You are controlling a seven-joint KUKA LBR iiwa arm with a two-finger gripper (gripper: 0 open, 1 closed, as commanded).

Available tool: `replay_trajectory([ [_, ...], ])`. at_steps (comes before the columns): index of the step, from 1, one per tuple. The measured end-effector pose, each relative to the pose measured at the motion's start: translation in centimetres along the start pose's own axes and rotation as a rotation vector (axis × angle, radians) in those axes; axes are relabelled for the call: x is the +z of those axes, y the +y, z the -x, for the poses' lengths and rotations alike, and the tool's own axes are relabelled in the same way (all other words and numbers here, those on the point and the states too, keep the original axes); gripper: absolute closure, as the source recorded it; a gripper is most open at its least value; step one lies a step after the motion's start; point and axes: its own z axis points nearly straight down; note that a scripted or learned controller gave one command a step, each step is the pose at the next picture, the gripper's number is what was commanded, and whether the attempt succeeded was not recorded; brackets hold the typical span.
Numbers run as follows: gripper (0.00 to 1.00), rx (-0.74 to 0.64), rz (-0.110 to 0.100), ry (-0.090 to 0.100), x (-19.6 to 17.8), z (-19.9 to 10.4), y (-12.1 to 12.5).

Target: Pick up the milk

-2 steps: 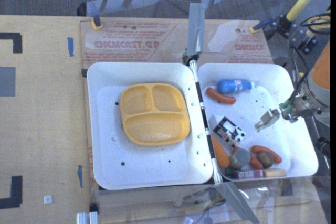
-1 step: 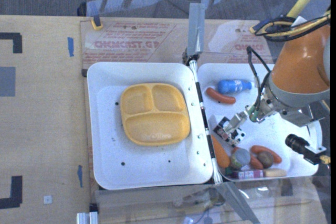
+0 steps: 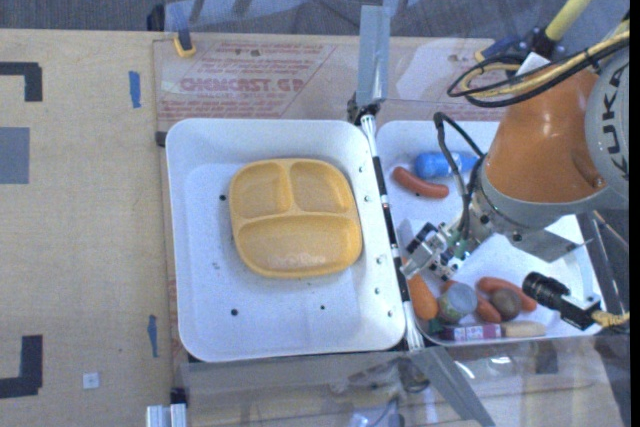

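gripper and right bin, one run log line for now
gripper: low in right bin, near divider | grip: unclear | milk: unidentified | hotdog: far side | plate: left bin

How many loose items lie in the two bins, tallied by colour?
Yellow: 1, the divided plate in the left bin.
Blue: 1, a blue item in the right bin.
Red or orange: 4, a sausage, a carrot and two pieces near the front.
Other, unclear: 3, in the front cluster.
Total: about 9.

Glossy yellow plate, probably plastic; matt white bin
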Motion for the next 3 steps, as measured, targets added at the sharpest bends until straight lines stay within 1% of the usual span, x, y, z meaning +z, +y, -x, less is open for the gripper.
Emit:
replay_trajectory([
  [1, 0.00, -0.337, 0.004, -0.005, -3.0, 3.0, 3.5],
  [2, 0.00, -0.460, 0.002, -0.002, 0.0, 1.6, -2.6],
  [3, 0.00, -0.269, 0.004, -0.003, 8.9, 14.0, -1.3],
])
